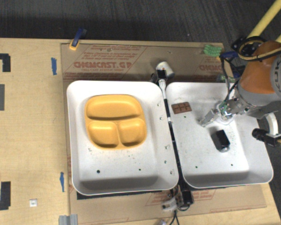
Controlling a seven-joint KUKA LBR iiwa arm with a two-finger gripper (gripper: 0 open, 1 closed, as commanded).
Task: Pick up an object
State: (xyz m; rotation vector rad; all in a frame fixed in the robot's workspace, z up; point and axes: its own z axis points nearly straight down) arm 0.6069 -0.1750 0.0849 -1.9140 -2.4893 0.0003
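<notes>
Two shallow white bins sit side by side on a brown board. The left bin [79, 125] holds a yellow divided tray [116, 121], lying flat toward its far half. The right bin [196, 172] holds two loose items: a small brown block [181, 108] near its far left corner, and a small black object [221, 140] lying right of the middle of the bin floor.

The grey arm with its orange band [260, 76] reaches in from the right over the far right part of the right bin. Its gripper [215, 115] hangs just beyond the black object, a little to its far left, and well right of the brown block. Whether the jaws stand apart or together cannot be told from this angle; nothing can be seen between them.

Judged from this layout, the pick is not yet done: every candidate object rests on a bin floor. The black object lies nearest the gripper and seems the likely target. What remains is to close on something and lift it clear.
</notes>
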